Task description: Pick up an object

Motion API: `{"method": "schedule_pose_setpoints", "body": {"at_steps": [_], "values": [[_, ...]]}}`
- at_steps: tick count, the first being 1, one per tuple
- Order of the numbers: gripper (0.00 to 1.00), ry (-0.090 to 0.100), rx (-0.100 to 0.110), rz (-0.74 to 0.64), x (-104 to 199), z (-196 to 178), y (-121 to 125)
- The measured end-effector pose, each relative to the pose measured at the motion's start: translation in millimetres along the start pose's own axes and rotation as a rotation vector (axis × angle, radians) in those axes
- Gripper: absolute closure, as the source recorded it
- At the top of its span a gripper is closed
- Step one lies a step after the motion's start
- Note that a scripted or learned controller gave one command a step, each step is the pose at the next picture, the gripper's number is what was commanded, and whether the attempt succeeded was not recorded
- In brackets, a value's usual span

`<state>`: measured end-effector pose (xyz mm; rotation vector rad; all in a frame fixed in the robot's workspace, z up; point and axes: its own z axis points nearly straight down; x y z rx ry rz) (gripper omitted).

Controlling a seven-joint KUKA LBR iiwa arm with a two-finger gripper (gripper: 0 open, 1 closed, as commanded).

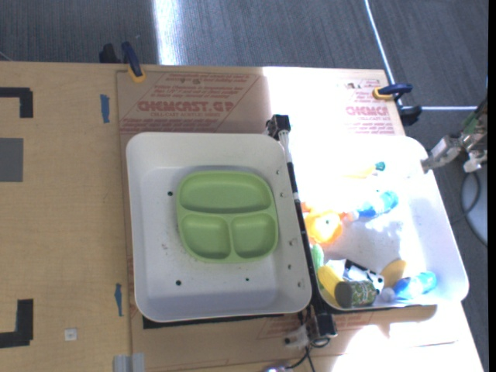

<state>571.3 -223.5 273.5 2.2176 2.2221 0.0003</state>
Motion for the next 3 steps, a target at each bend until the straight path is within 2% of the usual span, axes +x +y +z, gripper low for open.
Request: {"method": "schedule_pose_setpoints", "body": {"at_steps": [1, 3], "values": [[0.00, -0.008, -0.029, -0.006, 0.7, 133.3, 14.1], [0.00, -0.006, -0.022, -0.002, 1.3, 135.5, 6.9]]}}
